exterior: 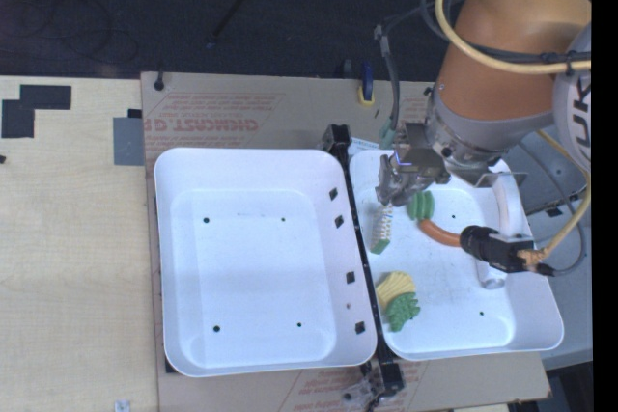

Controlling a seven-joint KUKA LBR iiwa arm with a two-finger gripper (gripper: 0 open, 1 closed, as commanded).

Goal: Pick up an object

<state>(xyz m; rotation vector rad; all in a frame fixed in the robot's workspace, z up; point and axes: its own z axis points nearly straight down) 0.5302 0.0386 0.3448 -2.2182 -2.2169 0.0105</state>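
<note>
Hovering just right of frame centre, the gripper (394, 183) should descend squarely astride the white-and-green brush (382, 231) in the right bin (541, 343); I cannot tell whether its jaws are open.

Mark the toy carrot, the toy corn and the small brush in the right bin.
toy carrot (440, 233), camera view, on its orange body.
toy corn (394, 285), camera view, on the yellow kernels.
small brush (383, 227), camera view, on the white bristles.

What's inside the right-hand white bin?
Lying in the right-hand white bin: a yellow toy corn cob with green husk, an orange toy carrot with green top, a white-and-green brush, a white tube. The robot arm hides the far end.
</note>
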